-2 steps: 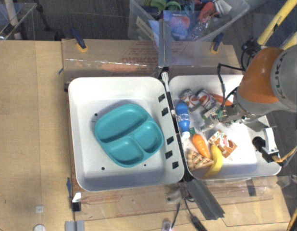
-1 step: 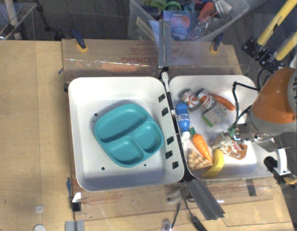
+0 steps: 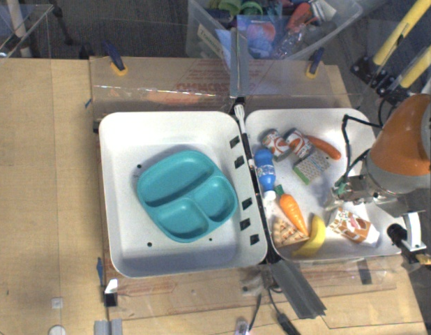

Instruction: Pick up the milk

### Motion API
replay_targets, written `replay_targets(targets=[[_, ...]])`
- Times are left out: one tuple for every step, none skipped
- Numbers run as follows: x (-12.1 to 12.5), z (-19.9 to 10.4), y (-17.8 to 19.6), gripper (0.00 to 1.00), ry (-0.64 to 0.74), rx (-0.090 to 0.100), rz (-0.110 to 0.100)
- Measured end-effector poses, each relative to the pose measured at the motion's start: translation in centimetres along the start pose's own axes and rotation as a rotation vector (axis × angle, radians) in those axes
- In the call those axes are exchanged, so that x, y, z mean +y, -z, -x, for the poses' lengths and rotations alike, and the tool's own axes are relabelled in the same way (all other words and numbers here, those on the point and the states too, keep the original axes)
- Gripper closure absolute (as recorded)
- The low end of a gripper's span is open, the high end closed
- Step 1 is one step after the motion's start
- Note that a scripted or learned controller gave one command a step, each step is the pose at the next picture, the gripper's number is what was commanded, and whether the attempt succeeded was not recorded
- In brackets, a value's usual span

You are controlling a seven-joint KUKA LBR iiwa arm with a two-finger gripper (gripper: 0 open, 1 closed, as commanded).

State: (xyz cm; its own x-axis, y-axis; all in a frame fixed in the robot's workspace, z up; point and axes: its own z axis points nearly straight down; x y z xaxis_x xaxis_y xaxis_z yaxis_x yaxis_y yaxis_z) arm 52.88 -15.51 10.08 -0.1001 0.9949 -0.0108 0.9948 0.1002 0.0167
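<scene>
White bins: two on the worktop (image 3: 41, 187); right bin (image 3: 355, 117) is the landmark.
Milk (image 3: 352, 226): small carton lying tilted at that bin's near right corner, right of the banana (image 3: 314, 236), probably left as it fell.
Claw (image 3: 344, 190): low over the bin's right side, just above the carton; opening cannot be told, nothing visibly gripped.
Reason: arm (image 3: 404, 145) looks lined up for descent.

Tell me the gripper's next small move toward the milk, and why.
Probably a short descent onto the milk carton. The gripper sits just above it in the right bin, while the banana and carrot lie off to the side.
</scene>
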Motion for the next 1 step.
replay_targets(targets=[[-2.10, -0.79, 8.01, 1.00, 0.184, 0.012, -0.014]])
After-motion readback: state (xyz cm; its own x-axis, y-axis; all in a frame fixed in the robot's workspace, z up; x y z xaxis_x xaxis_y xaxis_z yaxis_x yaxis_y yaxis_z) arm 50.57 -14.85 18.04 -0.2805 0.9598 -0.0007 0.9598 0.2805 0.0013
